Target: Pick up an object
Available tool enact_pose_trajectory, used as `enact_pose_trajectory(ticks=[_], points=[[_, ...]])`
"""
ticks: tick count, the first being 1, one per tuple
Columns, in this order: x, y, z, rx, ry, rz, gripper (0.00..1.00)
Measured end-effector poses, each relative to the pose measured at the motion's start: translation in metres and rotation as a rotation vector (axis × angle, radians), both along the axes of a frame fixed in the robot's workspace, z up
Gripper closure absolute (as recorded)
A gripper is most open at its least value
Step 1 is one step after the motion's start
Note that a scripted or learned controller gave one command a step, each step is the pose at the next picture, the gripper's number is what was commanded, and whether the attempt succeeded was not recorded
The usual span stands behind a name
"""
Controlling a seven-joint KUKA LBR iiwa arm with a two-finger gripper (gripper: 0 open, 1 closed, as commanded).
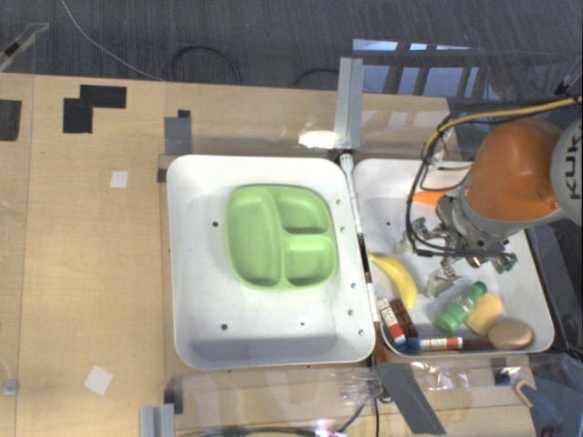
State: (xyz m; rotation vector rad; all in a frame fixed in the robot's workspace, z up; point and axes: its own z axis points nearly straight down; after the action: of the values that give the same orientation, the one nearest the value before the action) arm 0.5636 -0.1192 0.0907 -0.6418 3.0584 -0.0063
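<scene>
We are hovering our gripper (444, 280) over the right bin (537, 289), its grip state unreadable, with the green bottle (460, 307) lying diagonally just below-right.

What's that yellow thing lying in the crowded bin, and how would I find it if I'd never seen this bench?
Start at the right-hand white bin, the one under the grey and orange arm. Along its left wall, just right of the divider between the bins, lies a banana. It is the only curved, bright yellow thing there; the green bottle lies further right, and the red marker lies below it.
</scene>
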Motion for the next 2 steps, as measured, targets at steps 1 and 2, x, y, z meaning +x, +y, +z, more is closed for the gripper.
enact_pose_trajectory(ticks=[1,2], points=[[0.084,-0.017,-0.002,0.000,0.004,0.076,0.00],[0.059,-0.037,-0.002,-0.002,0.005,0.128,0.00]])
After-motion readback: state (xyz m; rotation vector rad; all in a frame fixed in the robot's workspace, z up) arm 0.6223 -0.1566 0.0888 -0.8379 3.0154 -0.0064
